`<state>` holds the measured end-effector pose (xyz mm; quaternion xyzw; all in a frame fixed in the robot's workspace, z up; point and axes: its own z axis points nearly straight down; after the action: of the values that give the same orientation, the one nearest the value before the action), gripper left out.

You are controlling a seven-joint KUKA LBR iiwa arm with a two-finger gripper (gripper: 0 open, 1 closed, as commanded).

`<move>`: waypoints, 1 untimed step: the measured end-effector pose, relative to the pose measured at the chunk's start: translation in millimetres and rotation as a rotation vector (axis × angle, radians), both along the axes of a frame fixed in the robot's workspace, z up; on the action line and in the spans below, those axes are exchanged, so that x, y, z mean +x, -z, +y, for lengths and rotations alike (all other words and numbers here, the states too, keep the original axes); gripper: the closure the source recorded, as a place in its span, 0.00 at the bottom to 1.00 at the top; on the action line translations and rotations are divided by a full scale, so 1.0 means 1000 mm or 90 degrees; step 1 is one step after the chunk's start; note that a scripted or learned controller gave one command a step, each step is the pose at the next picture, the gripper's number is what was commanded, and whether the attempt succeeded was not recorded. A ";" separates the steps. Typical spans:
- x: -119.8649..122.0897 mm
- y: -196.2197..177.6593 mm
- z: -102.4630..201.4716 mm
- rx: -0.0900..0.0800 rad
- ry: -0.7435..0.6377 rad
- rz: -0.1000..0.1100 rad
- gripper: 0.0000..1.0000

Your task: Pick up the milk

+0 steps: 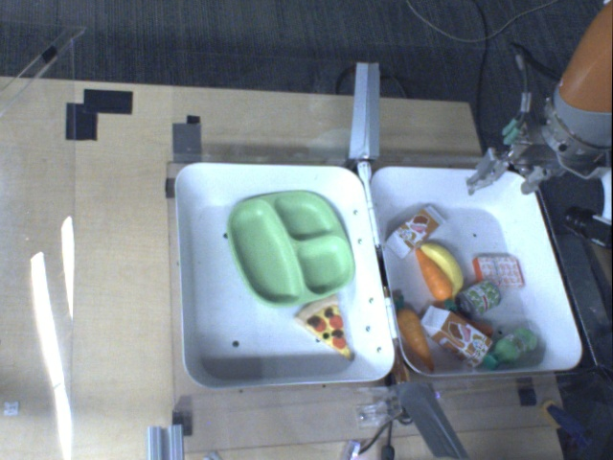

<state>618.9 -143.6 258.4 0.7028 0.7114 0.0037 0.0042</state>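
Observation:
Two small white-topped cartons lie in the right bin point(536, 220), and I cannot tell which one is the milk. One carton point(415, 231) lies near the bin's left wall. The other carton point(460, 334) lies at the front among other food. My gripper point(505, 177) hangs over the bin's far right corner, well away from both cartons. Its fingers point(482, 176) are spread open with nothing between them.
A banana point(443, 260), an orange carrot point(436, 280), a red packet point(499, 271), a green can point(480, 298), an orange piece point(414, 339) and a green item point(516, 345) crowd the right bin. The left bin point(196, 286) holds a green divided plate point(292, 245) and a pizza slice point(328, 325).

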 end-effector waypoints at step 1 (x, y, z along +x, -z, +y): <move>-0.009 0.085 -0.008 0.000 -0.058 0.005 0.00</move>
<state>609.7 -151.1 173.0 0.6697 0.7427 0.0011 0.0017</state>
